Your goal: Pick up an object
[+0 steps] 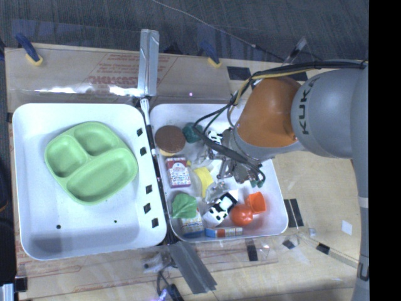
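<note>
My gripper [227,173] reaches down into the right bin [273,187] from under the orange wrist band. It hangs just right of a yellow object [202,180] and above a black-and-white toy [220,209]. Nothing is visibly held. Around it lie a brown round disc [170,139], a dark green item [190,132], a red-and-white packet [178,172], a green leafy piece [183,205], a red ball-like item [242,216] and an orange block [255,202]. The arm hides the bin's upper right part.
The left bin [37,224] holds a light green divided plate [91,162]. A pen-like stick [220,232] and a small blue box [191,226] lie along the right bin's front wall. A metal divider post [148,61] stands between the bins at the back.
</note>
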### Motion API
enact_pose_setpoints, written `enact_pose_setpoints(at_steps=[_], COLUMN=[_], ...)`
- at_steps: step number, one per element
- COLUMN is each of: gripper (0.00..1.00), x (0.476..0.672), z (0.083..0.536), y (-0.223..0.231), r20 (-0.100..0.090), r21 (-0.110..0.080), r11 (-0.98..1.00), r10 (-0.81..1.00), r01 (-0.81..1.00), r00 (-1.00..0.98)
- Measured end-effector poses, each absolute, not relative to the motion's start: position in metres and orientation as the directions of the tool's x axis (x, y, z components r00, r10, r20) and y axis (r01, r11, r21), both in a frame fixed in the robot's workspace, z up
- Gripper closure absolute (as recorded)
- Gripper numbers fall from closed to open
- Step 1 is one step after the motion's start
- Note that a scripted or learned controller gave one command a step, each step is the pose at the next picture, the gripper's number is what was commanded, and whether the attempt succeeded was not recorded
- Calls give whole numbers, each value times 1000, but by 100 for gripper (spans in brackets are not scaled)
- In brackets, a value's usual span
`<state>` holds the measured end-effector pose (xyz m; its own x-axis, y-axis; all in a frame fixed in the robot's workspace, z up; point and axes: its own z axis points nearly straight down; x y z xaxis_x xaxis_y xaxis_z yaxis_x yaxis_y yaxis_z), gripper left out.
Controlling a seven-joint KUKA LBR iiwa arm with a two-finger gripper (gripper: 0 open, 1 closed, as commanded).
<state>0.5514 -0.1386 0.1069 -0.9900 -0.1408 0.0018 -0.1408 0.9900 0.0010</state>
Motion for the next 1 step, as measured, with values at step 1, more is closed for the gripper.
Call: enact_pose_setpoints(at_steps=[1], gripper=[0], x=[523], z=[98], y=[-109], r20=[-20], r21=[-12], r11=[998], r10=[-62], r01=[-62], r00=[-998])
